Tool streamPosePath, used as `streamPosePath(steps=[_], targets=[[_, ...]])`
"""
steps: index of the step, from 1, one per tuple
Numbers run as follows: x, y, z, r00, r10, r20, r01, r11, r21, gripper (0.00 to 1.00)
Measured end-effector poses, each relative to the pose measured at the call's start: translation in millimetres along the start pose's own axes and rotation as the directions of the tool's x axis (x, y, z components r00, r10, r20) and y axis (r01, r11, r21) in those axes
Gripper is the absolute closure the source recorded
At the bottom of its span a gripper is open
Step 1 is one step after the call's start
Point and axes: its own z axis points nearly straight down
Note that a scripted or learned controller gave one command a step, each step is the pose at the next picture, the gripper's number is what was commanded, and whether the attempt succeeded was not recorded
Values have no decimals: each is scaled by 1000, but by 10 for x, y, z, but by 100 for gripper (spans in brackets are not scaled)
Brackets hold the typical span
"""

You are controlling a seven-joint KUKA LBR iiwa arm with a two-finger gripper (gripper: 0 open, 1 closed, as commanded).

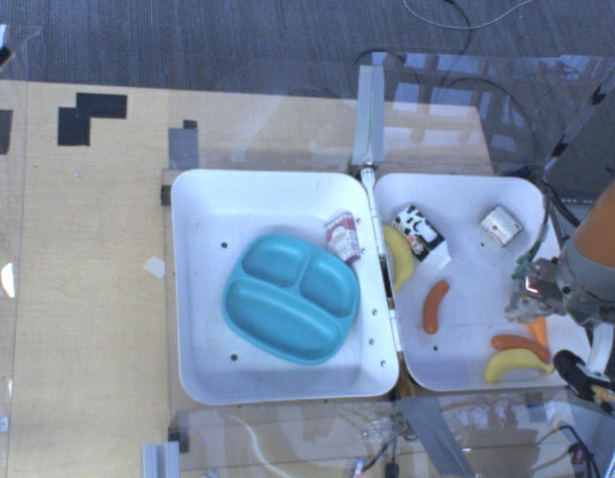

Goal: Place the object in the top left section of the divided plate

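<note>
A blue divided plate lies tilted in the left bin; its two small sections face the far side and its long section faces the near side. All three sections are bare. A small red and white packet lies just beyond the plate's far right rim. My gripper hangs over the right side of the right bin, just above an orange carrot-like piece. I see nothing held in it.
The right bin holds a yellow banana against its left wall, a cow-patterned carton, a small white box, an orange sausage, and another sausage above a second banana.
</note>
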Motion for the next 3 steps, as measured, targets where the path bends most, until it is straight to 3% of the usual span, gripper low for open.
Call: streamPosePath(steps=[1, 2, 3], targets=[[-1, 1, -1, 1000, 1, 0, -1, 1000, 0, 0], [14, 18, -109, 1000, -6, -1, 6, 1000, -4, 100], [13, 18, -109, 1000, -5, -1, 5, 1000, -4, 0]])
